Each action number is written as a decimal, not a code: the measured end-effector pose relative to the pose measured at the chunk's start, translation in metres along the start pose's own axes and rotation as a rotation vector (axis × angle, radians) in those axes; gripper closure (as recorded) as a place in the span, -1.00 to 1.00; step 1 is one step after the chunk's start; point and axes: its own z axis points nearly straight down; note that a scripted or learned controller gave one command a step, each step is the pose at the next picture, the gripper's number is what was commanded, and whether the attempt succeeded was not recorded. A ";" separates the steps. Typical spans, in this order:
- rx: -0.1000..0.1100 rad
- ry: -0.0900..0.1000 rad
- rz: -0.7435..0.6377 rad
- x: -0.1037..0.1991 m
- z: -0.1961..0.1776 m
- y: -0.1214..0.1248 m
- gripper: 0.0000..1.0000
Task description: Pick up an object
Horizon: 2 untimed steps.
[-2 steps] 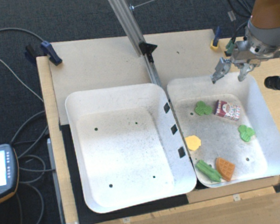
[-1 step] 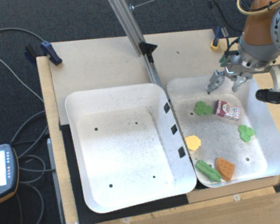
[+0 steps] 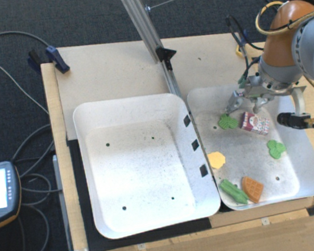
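So the gripper (image 3: 249, 99) is down over the far end of the right bin (image 3: 302, 180), fingers spread and clamping nothing. A small red and white packet (image 3: 255, 123) lies just beside the fingertips, near the bin's middle, with a green leafy piece (image 3: 228, 122) next to it toward the left bin (image 3: 92, 159). Another green lump (image 3: 276, 149) sits closer to the right wall. Near the left wall there's a yellow piece (image 3: 216, 159), and at the near edge a green pod-like thing (image 3: 233, 191) beside an orange waffle-textured wedge (image 3: 253, 188).
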 end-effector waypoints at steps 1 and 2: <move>-0.009 -0.002 -0.001 0.000 -0.016 0.003 1.00; -0.014 -0.004 0.000 0.000 -0.061 0.002 1.00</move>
